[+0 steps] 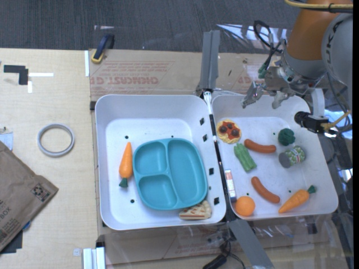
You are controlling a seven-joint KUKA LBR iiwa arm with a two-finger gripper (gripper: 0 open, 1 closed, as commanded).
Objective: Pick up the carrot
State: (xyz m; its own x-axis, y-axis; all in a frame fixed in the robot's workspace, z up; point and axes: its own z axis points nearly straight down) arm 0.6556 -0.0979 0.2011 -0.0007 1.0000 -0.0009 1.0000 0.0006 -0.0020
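Tapered orange carrot with green tip, glossy white bin, metal claw above

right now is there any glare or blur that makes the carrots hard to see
Camera view: both carrots read sharply, one in the left bin, one in the right bin; lighting is even with soft shadows. Glare sits on the clear sheet behind the bins, and the gripper looks slightly soft.
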